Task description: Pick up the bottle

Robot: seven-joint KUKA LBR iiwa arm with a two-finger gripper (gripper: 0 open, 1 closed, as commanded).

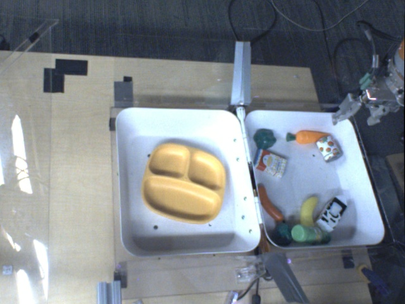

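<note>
At the near rim of the right bin [373, 233] I see the green bottle [308, 234] lying on its side at 6 o'clock, long axis 9-to-3, just beside a yellow banana [308, 209] and a sausage [270, 204]. My gripper [367, 100] hovers off the bin's far right corner, so the bottle lies toward 7 o'clock from it. Whether it's apart or together I cannot tell; nothing is clamped.
</note>
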